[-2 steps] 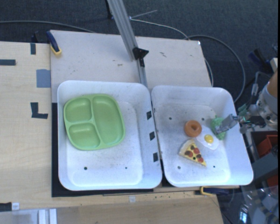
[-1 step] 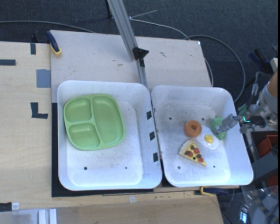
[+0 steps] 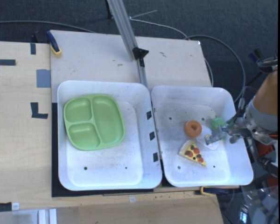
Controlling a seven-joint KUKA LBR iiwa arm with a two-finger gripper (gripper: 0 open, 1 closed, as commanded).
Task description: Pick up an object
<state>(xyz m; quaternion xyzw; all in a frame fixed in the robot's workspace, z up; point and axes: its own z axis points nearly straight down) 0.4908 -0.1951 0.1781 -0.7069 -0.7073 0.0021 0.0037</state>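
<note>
In the right bin (image 3: 177,97) lie an orange donut-shaped toy (image 3: 192,128), a pizza-slice toy (image 3: 193,152) in front of it, and a small green object (image 3: 218,123) near the right wall. My gripper (image 3: 213,137) reaches in from the right and hangs low over the bin floor. It sits just right of the donut, below the green object and up-right of the pizza slice. A pale, glassy patch (image 3: 211,145) shows right under its tip. Nothing can be made out in its grasp.
The left bin (image 3: 70,171) holds a green three-compartment plate (image 3: 93,122). A slanted metal pole (image 3: 126,24) ends at the gap between the bins. Cables run over the dark floor at the right. Wooden bench surface (image 3: 18,125) lies left of the bins.
</note>
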